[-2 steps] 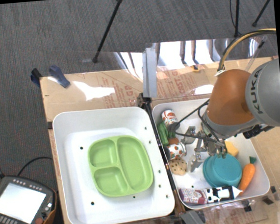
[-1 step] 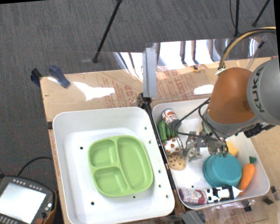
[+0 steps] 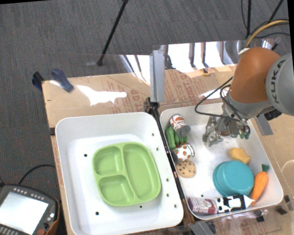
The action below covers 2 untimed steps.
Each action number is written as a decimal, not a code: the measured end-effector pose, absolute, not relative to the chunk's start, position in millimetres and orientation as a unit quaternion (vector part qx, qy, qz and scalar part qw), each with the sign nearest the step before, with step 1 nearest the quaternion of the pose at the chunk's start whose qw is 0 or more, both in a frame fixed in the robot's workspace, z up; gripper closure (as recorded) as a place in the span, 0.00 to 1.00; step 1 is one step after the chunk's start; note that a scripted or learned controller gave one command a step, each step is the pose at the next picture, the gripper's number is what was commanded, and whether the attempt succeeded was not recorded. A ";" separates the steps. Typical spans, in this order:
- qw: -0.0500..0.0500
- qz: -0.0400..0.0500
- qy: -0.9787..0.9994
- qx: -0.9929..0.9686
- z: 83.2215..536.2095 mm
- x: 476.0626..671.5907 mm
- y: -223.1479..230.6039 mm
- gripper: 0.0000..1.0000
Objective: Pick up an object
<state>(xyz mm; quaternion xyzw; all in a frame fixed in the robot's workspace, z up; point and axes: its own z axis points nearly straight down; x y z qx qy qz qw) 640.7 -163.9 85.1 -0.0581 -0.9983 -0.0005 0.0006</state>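
A: Right bin point(image 3: 272, 165), contents?
B: Teal bowl point(image 3: 233, 178) as landmark: carrot point(image 3: 260, 182) touching its right; yellow piece point(image 3: 239, 155) just above; cookie point(image 3: 186, 169) to its left; cow-patterned item point(image 3: 235, 202) just below.
A: Tool point(image 3: 217, 132)?
B: Above the bowl, hovering over bare bin floor; finger spread could not be told; no object seen between them.
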 end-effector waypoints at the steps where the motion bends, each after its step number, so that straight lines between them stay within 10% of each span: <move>1: 0.002 -0.001 -0.988 -0.154 85.1 635.0 -157.6 1.00; 2: 0.002 -0.001 -0.988 -0.154 85.2 635.1 -157.3 0.00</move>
